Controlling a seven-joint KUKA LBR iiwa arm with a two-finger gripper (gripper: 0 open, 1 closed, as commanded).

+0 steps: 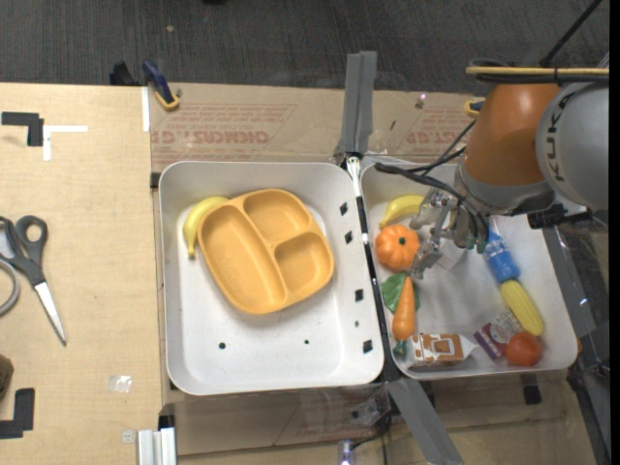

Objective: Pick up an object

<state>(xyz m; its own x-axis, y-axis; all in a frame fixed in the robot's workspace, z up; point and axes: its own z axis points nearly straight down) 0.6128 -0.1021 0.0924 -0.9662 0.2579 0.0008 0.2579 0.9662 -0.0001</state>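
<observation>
Claw [438,243], grip state unclear, hovers beside pumpkin [397,247], banana [403,207], carrot [404,309].

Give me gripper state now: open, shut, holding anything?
Two-finger gripper: cannot be told; it sits low in the right shallow white bin, beside the small orange toy pumpkin, with nothing visibly between its fingers.

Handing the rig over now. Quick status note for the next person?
Gripper: low in the right bin, beside the pumpkin; whether the jaws are open or shut can't be made out, and nothing is visibly held.
Right bin: pumpkin, banana, carrot, corn, blue bottle, tomato, carton.
Left bin: yellow divided plate with a second banana at its edge.
Done: nothing lifted.
Left: grasp and lift one object.
</observation>
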